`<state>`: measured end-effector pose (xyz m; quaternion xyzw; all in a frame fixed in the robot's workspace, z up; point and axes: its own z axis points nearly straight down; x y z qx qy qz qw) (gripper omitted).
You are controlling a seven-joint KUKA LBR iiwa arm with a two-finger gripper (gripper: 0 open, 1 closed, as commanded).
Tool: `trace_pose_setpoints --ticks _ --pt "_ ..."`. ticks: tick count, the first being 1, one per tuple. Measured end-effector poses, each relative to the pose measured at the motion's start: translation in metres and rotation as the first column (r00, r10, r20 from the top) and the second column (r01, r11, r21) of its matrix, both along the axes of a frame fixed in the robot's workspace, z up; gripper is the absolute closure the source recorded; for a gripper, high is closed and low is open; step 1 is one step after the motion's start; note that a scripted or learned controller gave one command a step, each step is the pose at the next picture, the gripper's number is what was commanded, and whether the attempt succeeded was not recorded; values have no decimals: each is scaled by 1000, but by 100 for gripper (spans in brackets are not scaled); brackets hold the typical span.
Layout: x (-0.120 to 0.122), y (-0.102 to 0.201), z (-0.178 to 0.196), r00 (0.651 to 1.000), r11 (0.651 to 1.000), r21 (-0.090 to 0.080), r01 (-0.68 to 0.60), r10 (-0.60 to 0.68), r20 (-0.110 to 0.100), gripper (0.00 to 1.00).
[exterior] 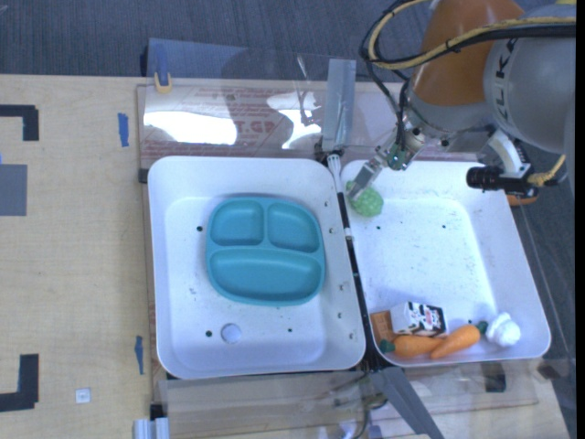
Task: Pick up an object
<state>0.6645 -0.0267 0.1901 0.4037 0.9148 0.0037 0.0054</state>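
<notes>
A: What is sitting in the left bin?

B: A divided plate is lying near its middle. The right bin is standing just beside it on the worktop.

A: And in that one?

B: A ball is resting in the far left corner under the end effector; a carton, two carrots and a small round thing are lying along the near wall.

left white bin: holds teal three-compartment plate, lying flat near its middle | small clear disc near that bin's front left corner | right white bin touching the left one along a shared edge | tan bench top: blue tape marks, black corner marks
</notes>
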Motion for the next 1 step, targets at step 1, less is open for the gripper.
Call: trace_pose_setpoints --ticks 1 --pt "0 -46 -4 976 976 -5 -216 216 -6 0"
